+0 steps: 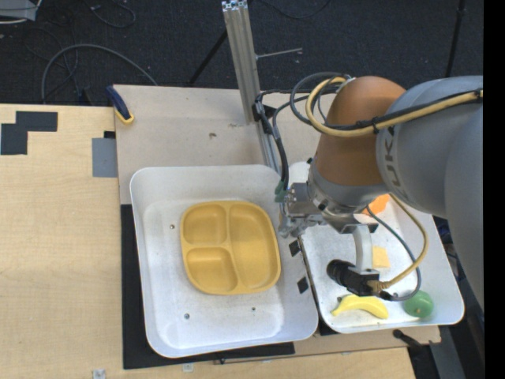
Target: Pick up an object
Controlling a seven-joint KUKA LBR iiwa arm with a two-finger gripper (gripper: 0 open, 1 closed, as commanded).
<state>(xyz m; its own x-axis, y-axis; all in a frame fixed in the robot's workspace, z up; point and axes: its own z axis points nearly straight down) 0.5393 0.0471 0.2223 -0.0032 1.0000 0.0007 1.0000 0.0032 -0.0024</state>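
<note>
The left bin (158,322) holds a yellow three-compartment plate (230,245) near its middle. The right bin (443,281) holds the loose things: a banana (360,307) and a green ball (418,305) along its near edge, a pale yellow block (380,257) at mid-bin, and an orange piece (379,204) towards the far edge. The gripper (293,219) hangs over the bins' shared edge, its grip unreadable from this angle.

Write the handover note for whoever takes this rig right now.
Gripper: low at the right bin's left edge; grip state unreadable.
Right bin: banana, green ball, orange piece, pale orange square.
Left bin: yellow divided plate.
Done: no pick confirmed.
Left: grasp one object and lift it.
</note>
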